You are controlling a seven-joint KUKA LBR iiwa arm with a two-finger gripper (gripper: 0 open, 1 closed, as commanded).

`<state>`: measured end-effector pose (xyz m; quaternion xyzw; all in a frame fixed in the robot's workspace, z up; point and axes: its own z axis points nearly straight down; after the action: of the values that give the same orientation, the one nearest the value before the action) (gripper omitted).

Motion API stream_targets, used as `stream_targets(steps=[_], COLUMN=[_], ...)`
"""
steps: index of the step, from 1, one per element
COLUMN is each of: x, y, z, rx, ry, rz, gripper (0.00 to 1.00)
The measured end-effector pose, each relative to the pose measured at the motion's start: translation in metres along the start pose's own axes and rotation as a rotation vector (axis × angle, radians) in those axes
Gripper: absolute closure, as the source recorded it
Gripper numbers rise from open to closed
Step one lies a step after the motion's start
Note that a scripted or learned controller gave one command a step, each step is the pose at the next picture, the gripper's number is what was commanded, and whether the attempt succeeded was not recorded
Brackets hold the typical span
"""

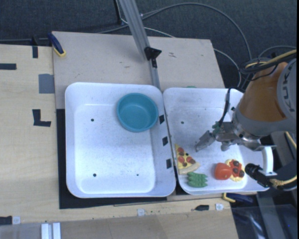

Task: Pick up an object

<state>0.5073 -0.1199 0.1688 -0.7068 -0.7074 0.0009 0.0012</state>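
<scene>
On the bench, the right bin holds a red toy tomato; the gripper hangs open, holding nothing.

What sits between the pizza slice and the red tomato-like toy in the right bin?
In the camera view, only bare bin floor separates the pizza slice and the red toy; the green toy lies just below that gap.

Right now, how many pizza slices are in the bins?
2, both in the right bin: one pizza slice by its left wall, another near the right edge beside a tomato. The arm may hide more.
</scene>
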Motion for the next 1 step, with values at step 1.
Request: stream_targets(steps=[1], x=[-0.0022], y=[0.0071], z=[0.0462], rx=[0.001], ry=[0.000], rz=[0.000], gripper=[0.00])
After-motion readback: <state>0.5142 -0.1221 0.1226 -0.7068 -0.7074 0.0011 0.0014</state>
